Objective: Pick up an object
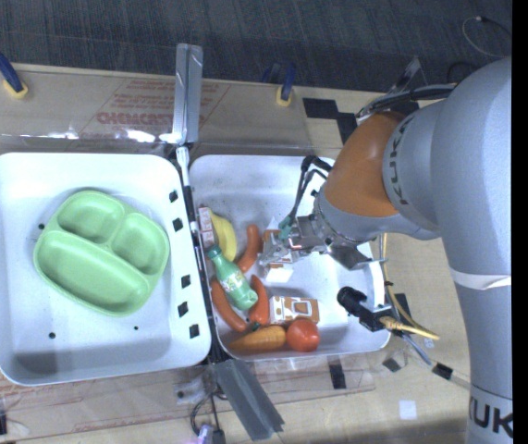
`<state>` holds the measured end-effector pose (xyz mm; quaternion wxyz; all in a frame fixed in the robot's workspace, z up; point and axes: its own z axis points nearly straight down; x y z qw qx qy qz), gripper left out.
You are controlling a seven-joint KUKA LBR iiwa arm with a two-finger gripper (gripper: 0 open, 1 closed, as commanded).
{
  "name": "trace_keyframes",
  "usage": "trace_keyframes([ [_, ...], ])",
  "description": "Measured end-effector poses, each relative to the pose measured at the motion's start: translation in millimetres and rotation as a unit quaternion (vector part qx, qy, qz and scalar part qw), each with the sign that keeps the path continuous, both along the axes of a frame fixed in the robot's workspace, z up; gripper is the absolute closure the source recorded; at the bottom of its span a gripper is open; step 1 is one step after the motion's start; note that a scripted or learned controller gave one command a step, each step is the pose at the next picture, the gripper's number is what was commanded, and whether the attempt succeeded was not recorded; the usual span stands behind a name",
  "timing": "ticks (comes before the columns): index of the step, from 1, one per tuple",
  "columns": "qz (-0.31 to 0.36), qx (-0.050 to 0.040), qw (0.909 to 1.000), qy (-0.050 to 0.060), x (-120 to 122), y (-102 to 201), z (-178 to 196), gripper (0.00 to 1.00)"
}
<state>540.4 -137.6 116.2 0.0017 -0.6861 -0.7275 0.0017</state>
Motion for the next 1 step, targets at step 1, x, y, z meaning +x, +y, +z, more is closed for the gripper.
trace_keyframes([
  [1,0.11,0.0003,0.9939,-0.002,-16.2,50.8,75.3,1.0],
])
